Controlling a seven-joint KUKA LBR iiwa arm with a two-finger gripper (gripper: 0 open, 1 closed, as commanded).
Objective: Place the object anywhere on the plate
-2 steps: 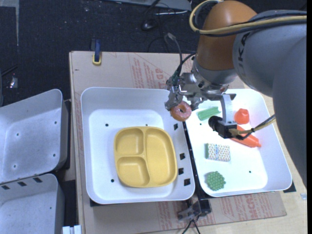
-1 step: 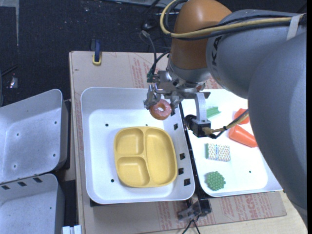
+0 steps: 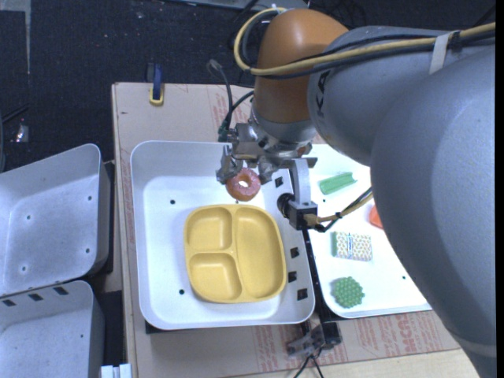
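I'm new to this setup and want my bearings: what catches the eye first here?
The big grey arm with its orange band fills the upper right. Under its gripper sits a pink doughnut, just above the yellow divided plate lying in the left bin.

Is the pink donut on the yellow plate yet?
Not yet. The donut hangs at the gripper, beyond the far rim of the plate and over the white bin. Whether the jaws grip it, I cannot tell.

A yellow three-compartment plate (image 3: 235, 253) lies in the left bin (image 3: 153, 211). At its twelve o'clock, just past the rim, the gripper (image 3: 242, 181) holds a pink-frosted donut (image 3: 243, 185). At three o'clock, the right bin (image 3: 394, 286) carries a green block (image 3: 337, 183), a patterned square (image 3: 352, 246) and a green disc (image 3: 347, 291).
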